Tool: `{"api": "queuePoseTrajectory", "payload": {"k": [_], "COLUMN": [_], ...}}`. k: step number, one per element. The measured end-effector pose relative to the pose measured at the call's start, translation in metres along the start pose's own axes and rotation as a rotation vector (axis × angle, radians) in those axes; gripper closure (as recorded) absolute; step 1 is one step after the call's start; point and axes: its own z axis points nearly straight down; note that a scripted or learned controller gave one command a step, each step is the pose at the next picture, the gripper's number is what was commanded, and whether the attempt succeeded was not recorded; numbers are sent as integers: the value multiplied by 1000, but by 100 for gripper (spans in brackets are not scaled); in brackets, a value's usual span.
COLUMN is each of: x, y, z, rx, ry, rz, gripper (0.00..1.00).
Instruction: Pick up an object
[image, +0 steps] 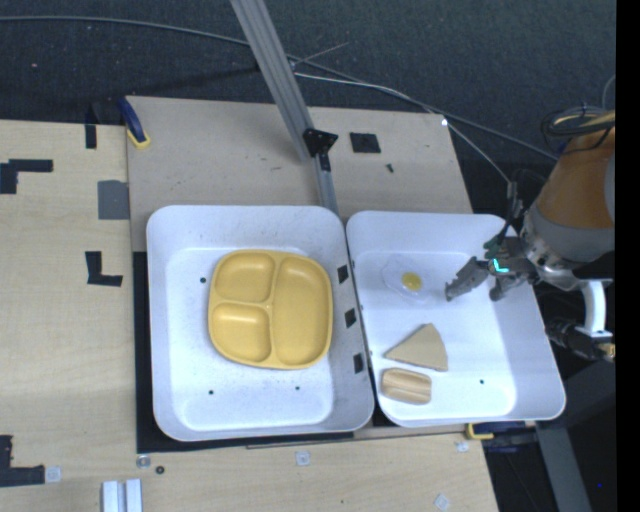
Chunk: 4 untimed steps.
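2 white bins side by side on the bench. Left bin (170, 330) holds a yellow divided plate (270, 308) with 3 compartments, sitting roughly mid-bin.

Right bin (520, 385) holds 3 things:
- small clear lid or cup with a yellow center (411, 282), upper left part of the bin
- tan wedge (421, 349), lower middle
- tan bread-roll-shaped block (406, 386), just below the wedge, near the bin's lower left corner, close to it but apart

Gripper (479, 283) comes in from the right of the frame, over the upper right part of the right bin. Claw is spread, 2 dark fingers (461, 280) angled down-left, nothing between them. Teal light glows at the finger base. Left fingertip sits near the clear lid, to its right, not touching. Wedge and block are well below the claw.
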Motion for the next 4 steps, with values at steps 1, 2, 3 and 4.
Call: {"api": "queuePoseTrajectory", "payload": {"k": [1, 2, 3, 4], "x": [0, 8, 7, 7], "y": [1, -6, -5, -3], "z": [-1, 60, 99, 86], "rx": [-2, 4, -4, -10], "ry": [-1, 0, -3, -5], "rz": [0, 0, 0, -1], "gripper": [0, 0, 0, 100]}}
